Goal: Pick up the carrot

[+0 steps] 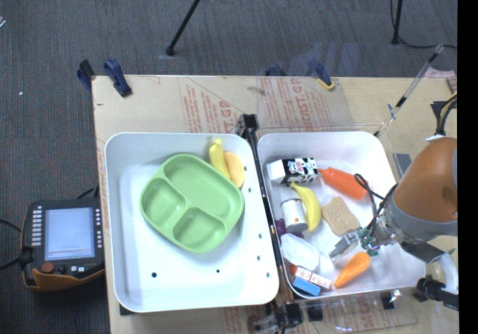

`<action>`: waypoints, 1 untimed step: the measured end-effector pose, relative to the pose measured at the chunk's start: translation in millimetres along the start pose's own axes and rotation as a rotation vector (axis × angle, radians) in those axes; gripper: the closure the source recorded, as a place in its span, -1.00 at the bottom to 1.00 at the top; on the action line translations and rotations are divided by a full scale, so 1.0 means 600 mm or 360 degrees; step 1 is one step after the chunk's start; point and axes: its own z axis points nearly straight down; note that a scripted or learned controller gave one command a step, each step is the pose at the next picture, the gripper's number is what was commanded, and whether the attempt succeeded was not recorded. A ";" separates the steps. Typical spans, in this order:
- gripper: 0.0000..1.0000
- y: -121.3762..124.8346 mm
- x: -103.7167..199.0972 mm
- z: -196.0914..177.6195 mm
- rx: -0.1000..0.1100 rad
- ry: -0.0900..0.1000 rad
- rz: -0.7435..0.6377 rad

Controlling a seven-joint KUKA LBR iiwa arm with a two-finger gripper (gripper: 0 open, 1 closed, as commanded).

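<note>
**Small, light carrot at the near edge of the right bin, tool right beside it**

The table (187,101) carries two shallow white bins. The left bin (123,250) holds a green divided plate (192,202) with a yellow banana-like piece (226,164) at its far rim. The right bin (377,147) is crowded. The grey arm with its orange band (429,179) reaches in from the right, over the bin's near right corner.

In that bin lie a banana (308,205), a slice of toast (340,215), a small cow-patterned carton (301,169) and a long orange piece (343,182) near the far side, which may also be a vegetable. The carrot (352,269) lies near the front wall, tilted, its thick end toward the arm.

The tool (357,241) hangs just above and beside the carrot's upper end; whether its fingers are apart or together I cannot tell.

The carrot looks like a toy: probably light, stiff and smooth, so it could slip or roll out of a pinch. Its taper suggests gripping across the thicker middle, fingers set square to its long axis. The red-and-blue box (310,280) just to its left and the bin wall leave little room.
</note>
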 end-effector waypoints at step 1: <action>1.00 0.000 0.000 -0.015 0.0001 0.0003 0.0006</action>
